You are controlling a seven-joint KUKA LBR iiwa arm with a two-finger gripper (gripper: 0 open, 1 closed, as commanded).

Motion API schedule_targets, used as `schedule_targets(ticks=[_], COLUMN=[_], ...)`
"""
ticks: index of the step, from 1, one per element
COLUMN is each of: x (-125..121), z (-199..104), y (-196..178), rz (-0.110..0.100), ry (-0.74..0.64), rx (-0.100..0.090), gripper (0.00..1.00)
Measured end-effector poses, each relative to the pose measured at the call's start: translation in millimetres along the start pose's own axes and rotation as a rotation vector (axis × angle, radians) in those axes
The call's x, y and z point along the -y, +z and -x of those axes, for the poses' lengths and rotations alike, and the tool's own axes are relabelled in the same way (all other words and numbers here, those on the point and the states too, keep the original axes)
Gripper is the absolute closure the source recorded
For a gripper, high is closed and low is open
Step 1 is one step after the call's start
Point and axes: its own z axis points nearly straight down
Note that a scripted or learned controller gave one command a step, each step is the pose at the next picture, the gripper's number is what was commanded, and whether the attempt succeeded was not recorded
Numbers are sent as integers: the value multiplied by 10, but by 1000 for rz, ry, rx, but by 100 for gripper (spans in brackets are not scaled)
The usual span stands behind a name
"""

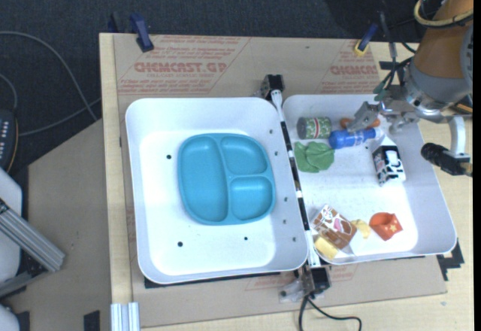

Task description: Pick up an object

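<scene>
While the gripper (370, 116) hangs low over the top of the right bin (428, 194), close above the blue bottle (350, 139), I think the arm is at the reaching step and has not picked anything up yet. I cannot tell if its jaws are wide or narrow, because they are too small and blurry. Next it should drop straight down so the bottle, beside the little can (314, 127), sits between them, then squeeze.
</scene>
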Motion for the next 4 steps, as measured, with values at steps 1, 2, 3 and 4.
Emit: schedule_targets(ticks=[1,2,3,4], x=[114,391,382,232], z=[477,448,464,-168], y=[589,714,602,700], rz=[7,3,7,5], ry=[-4,-3,-2,-3], rx=[0,-2,1,-3], gripper=[0,0,100,100])
